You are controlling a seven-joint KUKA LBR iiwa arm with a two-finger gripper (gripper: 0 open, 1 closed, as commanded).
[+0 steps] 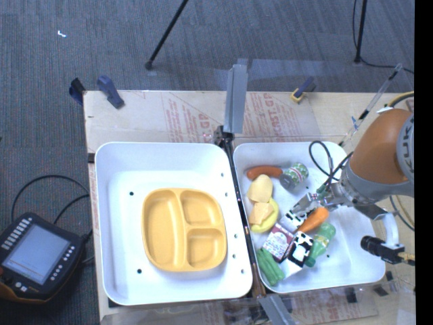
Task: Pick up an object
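Seen from above at a slant, the tabletop [169, 117] carries two shallow white bins side by side. The left bin [115, 175] sits in the lower left-centre of the frame and holds a yellow divided plate [184, 229] with three compartments. The right bin [352, 266] lies in the lower right and holds a cluster of toy foods: a sausage [264, 172] near its upper left, a small green can [295, 175] just to the right of it, a pale yellow piece [260, 189] above a banana [266, 217], a pink carton [277, 242], a black-and-white cow-print piece [302, 249], a green vegetable [270, 265] at the lower edge, and a green bottle [321, 239]. The grey arm with its orange band [379, 151] reaches in from the right edge of the frame, and the jaws [312, 205] sit low over the middle of the right bin, just beside an orange carrot [312, 219] that lies tilted below them. Whether the jaws are wide or narrow cannot be told from this angle, nor whether they touch the carrot.
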